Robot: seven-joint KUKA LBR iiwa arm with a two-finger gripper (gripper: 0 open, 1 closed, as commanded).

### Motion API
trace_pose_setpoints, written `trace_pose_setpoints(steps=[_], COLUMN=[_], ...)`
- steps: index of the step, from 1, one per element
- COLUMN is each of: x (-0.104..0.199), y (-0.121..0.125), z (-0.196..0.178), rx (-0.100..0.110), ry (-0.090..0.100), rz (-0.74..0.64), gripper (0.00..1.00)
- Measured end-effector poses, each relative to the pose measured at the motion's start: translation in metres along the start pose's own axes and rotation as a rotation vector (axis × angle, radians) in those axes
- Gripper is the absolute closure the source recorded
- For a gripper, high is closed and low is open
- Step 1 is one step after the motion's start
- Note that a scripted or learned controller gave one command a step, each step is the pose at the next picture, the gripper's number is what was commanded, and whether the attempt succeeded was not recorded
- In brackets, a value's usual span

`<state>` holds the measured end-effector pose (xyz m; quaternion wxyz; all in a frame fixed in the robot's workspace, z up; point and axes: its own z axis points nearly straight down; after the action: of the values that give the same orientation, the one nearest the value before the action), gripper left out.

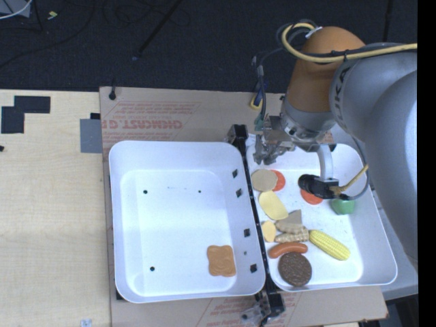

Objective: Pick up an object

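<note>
My gripper [268, 152] hangs over the far left corner of the right bin [381, 251], just behind a tan round disc [263, 180] that overlaps a red disc [279, 181]. Nearer the front lie a yellow oval [273, 206], a grey-tan wedge [293, 219], a corn cob [330, 244], a sausage [287, 250] and a brown patty [295, 269]. A red slice [310, 197] and a green piece [344, 206] sit at the right of the bin. I see nothing hanging from the gripper.
The left bin [136, 182] holds one orange waffle-like piece [221, 260] near its front right corner. The divider wall [246, 203] between the bins runs just left of the gripper. The grey arm [381, 101] covers the right bin's far right side.
</note>
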<state>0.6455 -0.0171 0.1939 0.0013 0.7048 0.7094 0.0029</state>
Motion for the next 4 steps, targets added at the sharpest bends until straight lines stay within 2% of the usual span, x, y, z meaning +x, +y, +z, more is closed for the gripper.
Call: trace_pose_setpoints(steps=[1,2,3,4], x=[0.080,0.103,0.146,0.183], y=[-0.002,0.001,0.001,-0.026], z=[0.007,-0.199,-0.354,-0.105], rx=[0.009,-0.009,-0.009,0.027], ry=[0.001,0.000,0.001,-0.006], rz=[-0.001,0.002,0.000,0.003], gripper=[1.00,1.00,1.00,1.00])
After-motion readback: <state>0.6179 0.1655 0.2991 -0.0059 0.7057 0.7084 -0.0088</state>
